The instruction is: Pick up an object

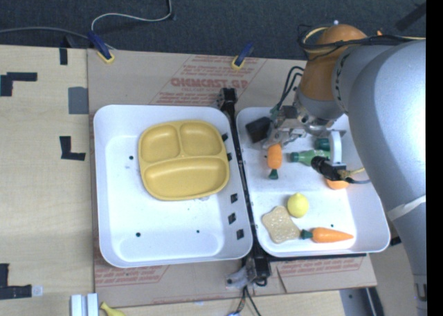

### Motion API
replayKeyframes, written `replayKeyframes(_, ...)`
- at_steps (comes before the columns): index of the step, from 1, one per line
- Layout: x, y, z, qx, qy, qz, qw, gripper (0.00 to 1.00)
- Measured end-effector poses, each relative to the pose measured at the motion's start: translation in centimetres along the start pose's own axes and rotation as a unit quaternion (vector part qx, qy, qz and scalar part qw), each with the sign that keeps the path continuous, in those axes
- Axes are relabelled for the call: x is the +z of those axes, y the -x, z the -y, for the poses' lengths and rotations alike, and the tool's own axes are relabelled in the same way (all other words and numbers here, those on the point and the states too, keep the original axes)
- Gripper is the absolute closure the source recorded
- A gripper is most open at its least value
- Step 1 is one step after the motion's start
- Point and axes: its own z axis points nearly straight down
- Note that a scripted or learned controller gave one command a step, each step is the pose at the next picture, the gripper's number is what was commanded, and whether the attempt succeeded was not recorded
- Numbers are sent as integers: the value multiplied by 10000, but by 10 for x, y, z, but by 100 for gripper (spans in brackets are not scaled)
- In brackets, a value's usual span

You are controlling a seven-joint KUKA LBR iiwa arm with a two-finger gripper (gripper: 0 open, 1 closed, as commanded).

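Just below the gripper (287,133), a small carrot (275,158) stands lengthwise, green tip pointing away from it; can't tell the claw's state. Bare right bin (367,228) floor lies below the carrot.

Grey arm reaching in from right, orange-banded wrist angled down, end effector (289,128) low

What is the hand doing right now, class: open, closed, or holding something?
Hand: low in the right bin, just above the small carrot; open or closed cannot be told, and no object is seen held.
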Motion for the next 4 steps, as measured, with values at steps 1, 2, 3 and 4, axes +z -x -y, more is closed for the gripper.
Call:
replayKeyframes(1, -91, -57, 14, -12, 95, -17, 10000, 100)
replayKeyframes(2, -143, -100, 71, -13, 83, -20, 10000, 100)
replayKeyframes(3, -171, -90, 164, -2, 79, -15, 10000, 100)
replayKeyframes(4, -172, -80, 174, -8, 82, -18, 10000, 100)
